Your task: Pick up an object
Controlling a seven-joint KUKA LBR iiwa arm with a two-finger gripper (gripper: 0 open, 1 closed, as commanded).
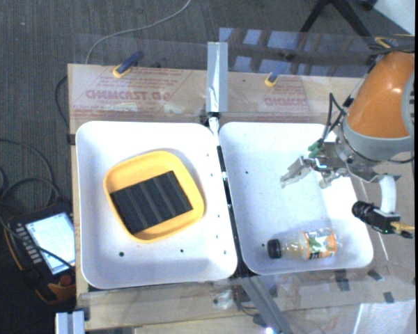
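Bottle (304, 245) lying on its side at near edge of right bin (265, 152), black cap pointing left. Gripper (301, 173) above bin floor, fingers spread, nothing between. Judged light, smooth, prone to roll; best taken across label mid-body.

2 bins (90, 186), 1 bottle (303, 245), 1 tray (153, 195)
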